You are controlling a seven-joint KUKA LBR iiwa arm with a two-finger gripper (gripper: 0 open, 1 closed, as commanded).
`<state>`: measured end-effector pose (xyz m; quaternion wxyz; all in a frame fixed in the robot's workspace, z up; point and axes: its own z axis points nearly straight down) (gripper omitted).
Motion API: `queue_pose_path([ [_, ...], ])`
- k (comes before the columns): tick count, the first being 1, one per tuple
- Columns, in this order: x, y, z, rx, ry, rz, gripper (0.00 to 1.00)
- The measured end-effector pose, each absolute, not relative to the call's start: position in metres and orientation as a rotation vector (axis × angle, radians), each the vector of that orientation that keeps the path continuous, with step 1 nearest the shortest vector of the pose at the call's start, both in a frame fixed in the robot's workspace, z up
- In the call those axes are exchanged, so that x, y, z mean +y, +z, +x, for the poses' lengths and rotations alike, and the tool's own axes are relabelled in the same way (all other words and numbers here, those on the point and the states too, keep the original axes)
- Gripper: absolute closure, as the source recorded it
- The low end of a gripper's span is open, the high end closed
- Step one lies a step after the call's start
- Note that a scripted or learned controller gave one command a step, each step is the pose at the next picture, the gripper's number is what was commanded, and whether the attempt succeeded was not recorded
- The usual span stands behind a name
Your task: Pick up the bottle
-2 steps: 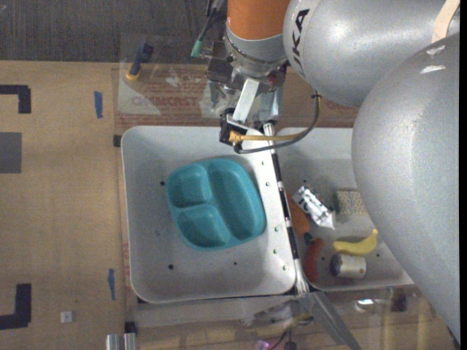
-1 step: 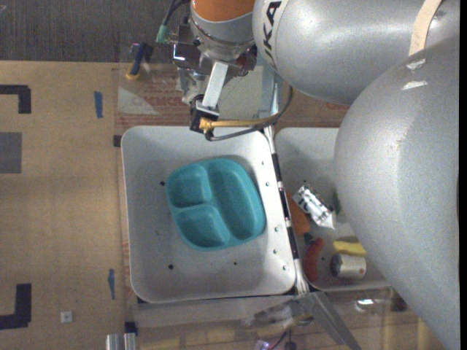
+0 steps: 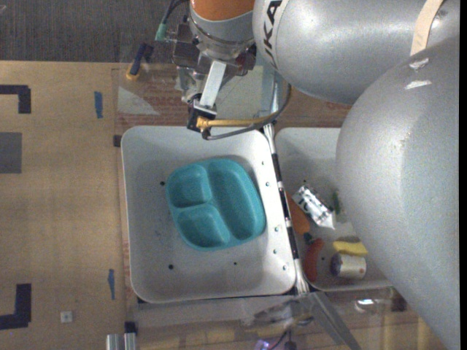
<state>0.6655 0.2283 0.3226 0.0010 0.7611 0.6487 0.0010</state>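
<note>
Bench [image 3: 58, 195] w/ two white bins: gripper [image 3: 184, 54] hangs over left bin's [image 3: 139, 217] far edge, grip state can't tell. Bottle [image 3: 314, 204], prob. the white labelled item, lies in right bin [image 3: 292, 141], right of and nearer than gripper, long axis slanting.

Arm [image 3: 394, 159] covers right bin [image 3: 310, 162] (most of it).

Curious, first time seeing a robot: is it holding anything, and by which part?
Cannot be told from this view; the gripper hangs by the left bin's rim.
</note>
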Motion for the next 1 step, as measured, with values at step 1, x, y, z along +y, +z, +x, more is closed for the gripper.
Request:
queue_pose_path([
  [1, 0.1934, 0.3265, 0.6342, 1.932, -0.003, 2.479, 1.00],
])
